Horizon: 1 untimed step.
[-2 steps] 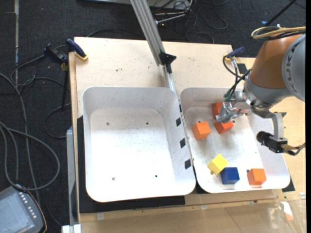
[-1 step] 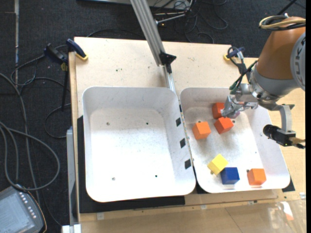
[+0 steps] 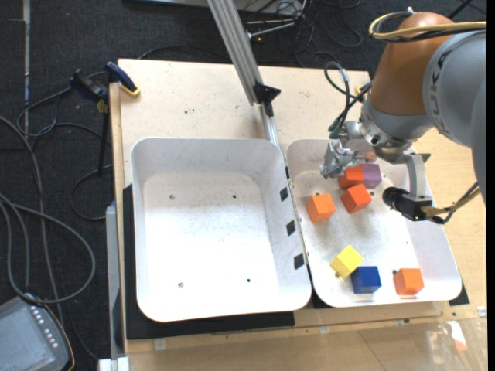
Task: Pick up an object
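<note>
Claw (image 3: 338, 163) hangs near right bin's (image 3: 433, 265) far rim.

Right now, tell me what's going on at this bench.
A grey robot arm reaches in over the right-hand bin, its gripper low at the far end beside a cluster of blocks: two orange-red blocks and a purple block. An orange block sits a little apart. Nearer the front lie a yellow block, a blue block and another orange block. No block is visibly gripped.
</note>
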### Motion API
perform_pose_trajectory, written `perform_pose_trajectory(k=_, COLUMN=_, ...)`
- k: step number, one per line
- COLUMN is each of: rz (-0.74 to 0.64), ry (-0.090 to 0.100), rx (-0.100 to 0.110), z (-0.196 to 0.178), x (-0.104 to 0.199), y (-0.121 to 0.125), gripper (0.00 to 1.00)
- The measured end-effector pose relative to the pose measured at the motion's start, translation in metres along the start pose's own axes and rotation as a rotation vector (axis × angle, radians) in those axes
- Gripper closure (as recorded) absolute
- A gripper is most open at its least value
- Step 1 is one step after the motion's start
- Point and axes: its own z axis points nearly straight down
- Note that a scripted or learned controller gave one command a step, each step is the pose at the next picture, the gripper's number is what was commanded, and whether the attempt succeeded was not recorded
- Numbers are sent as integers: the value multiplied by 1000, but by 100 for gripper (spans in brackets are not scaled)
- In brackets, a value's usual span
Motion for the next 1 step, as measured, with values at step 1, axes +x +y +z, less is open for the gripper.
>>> perform_pose_trajectory(k=1, rz=1, ry=0, rx=1, z=-8, x=46, y=10, gripper=100)
